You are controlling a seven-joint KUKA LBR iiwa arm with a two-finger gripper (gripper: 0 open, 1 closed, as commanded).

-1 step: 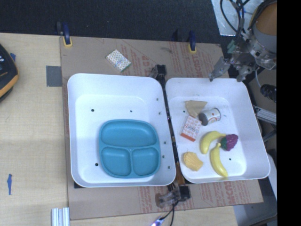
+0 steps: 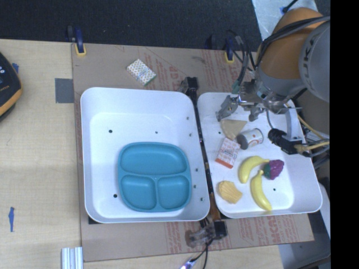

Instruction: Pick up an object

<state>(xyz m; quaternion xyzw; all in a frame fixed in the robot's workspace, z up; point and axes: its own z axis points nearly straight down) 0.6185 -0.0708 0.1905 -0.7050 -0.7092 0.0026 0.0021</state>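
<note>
Two bananas (image 2: 255,178) in right bin (image 2: 303,203), long axes near-vertical; pincer (image 2: 241,110) open above, empty.

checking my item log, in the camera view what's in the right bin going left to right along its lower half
yellow corn-like piece → red and white packet → bananas → purple grapes. The packet's left-right span overlaps the corn piece's, so their order is close.
</note>
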